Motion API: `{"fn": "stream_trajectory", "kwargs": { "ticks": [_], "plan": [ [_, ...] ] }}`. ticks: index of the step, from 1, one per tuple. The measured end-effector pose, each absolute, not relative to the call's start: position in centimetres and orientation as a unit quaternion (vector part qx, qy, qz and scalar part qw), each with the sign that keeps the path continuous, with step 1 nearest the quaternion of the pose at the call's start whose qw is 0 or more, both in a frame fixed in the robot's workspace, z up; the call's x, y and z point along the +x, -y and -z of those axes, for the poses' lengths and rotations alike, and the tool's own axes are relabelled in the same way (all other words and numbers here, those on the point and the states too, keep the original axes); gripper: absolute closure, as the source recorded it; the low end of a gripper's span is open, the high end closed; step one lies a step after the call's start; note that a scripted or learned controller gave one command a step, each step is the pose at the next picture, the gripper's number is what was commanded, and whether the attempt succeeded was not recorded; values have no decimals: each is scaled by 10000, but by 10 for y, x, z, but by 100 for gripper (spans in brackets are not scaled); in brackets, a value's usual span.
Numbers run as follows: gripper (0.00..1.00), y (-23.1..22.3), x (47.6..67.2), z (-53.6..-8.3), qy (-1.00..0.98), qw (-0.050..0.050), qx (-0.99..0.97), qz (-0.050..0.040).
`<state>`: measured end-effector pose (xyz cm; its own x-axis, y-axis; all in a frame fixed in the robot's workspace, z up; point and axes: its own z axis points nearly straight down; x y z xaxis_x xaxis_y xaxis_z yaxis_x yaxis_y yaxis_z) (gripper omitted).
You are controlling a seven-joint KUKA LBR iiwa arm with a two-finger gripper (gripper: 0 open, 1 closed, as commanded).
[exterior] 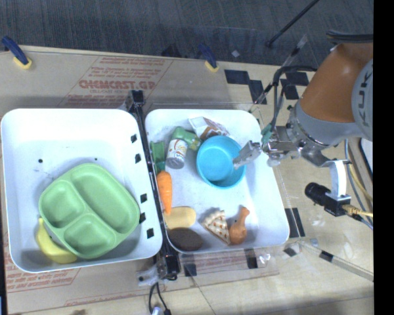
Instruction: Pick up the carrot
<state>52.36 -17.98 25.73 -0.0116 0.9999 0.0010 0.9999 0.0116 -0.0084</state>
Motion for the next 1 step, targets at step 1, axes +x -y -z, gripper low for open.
{"fn": "stream_trajectory", "kwargs": {
  "ticks": [1],
  "plan": [
    [0, 123, 520, -135, 5605, 77, -8281, -52]
  ]
}}
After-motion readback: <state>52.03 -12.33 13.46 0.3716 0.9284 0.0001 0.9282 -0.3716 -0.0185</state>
